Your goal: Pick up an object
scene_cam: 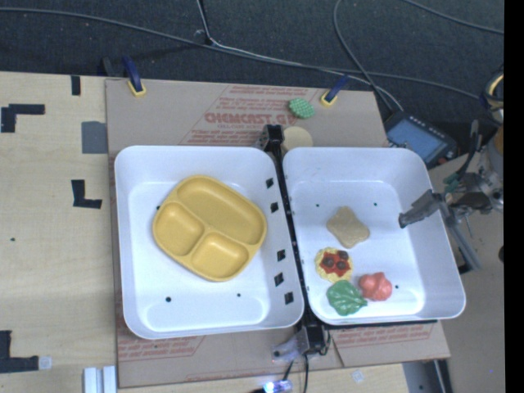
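A light wooden bench [49, 244] carried a sheet of printed brown cardboard [237, 113], and on that sheet sat two shallow white bins side by side, touching along a black clipped seam down the middle. Beyond the far edge of the bench lay dark carpet [262, 15] crossed by loose cables [205, 35]. Two blue and yellow clamps [133, 79] pinned the far edge of the cardboard, and a small green toy piece [300, 107] rested on the sheet just beyond the bins.

The left bin [135, 170] held a yellow divided tray [209, 228], lying flat and turned at an angle, with bare white floor around it on every side. The right bin [409, 166] held four toy foods grouped toward its near left part: a tan cookie-shaped piece [348, 226] farthest, a yellow piece with red and dark topping [334, 263] nearer, then a green leafy piece [345, 298] and a red piece [376, 286] just beside each other by the near wall. The far half and right side of that bin's floor lay bare.

The gripper [407, 218] hung over the right rim of the right bin, well apart from the toy foods. I could not tell how its grip was set; nothing showed in it.
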`<state>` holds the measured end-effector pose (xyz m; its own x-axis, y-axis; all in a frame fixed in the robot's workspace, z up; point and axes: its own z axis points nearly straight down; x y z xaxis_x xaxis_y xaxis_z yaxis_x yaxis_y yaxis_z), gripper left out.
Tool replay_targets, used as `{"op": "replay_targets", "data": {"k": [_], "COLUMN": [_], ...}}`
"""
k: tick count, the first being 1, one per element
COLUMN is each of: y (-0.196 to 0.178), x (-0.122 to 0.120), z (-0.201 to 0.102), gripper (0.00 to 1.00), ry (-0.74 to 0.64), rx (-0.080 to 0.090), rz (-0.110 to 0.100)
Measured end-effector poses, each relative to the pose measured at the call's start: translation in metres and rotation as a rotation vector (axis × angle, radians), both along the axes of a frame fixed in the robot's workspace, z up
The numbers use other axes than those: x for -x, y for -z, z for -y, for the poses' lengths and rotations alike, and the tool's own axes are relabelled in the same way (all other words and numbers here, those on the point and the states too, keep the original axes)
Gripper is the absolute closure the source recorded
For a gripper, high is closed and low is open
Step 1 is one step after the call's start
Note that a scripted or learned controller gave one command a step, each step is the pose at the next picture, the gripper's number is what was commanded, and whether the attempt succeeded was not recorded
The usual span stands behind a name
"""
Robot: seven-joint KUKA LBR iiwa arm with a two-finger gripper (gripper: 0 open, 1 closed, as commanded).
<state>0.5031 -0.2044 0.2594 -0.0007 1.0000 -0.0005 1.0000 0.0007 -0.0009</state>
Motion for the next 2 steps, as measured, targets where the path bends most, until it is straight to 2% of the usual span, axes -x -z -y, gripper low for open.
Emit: {"op": "replay_targets", "data": {"k": [2], "y": [0.115], "x": [0.000], "z": [0.015], "gripper": [0.00], "ry": [0.001], "rx": [-0.001], "rz": [-0.004]}}
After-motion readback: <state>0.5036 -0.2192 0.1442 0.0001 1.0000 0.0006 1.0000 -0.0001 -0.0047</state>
